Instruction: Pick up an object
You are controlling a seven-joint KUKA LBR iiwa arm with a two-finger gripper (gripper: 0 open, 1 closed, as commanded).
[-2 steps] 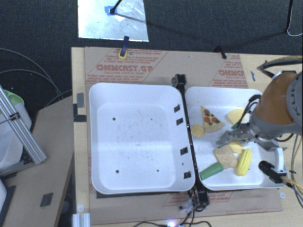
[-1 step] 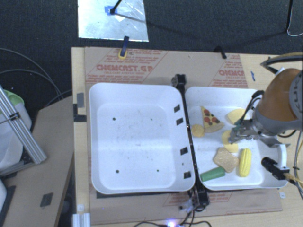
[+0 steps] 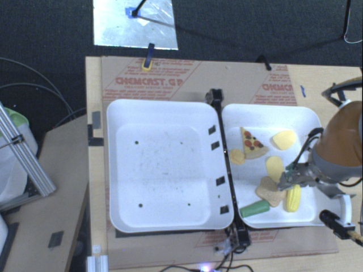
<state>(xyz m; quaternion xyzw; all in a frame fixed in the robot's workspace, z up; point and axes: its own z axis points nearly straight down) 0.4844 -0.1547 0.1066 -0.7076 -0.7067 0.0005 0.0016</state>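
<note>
We see the arm (image 3: 340,146) reaching into the right bin (image 3: 309,118), its pincer (image 3: 290,177) low over the toys, between the yellow piece (image 3: 274,166) and the corn cob (image 3: 293,198); we cannot tell how it is set. Close by lie a bread slice (image 3: 270,191), a green pod (image 3: 254,208) and a pizza slice (image 3: 252,142). The left bin (image 3: 164,166) sits beside it on the bench (image 3: 187,75).
</note>
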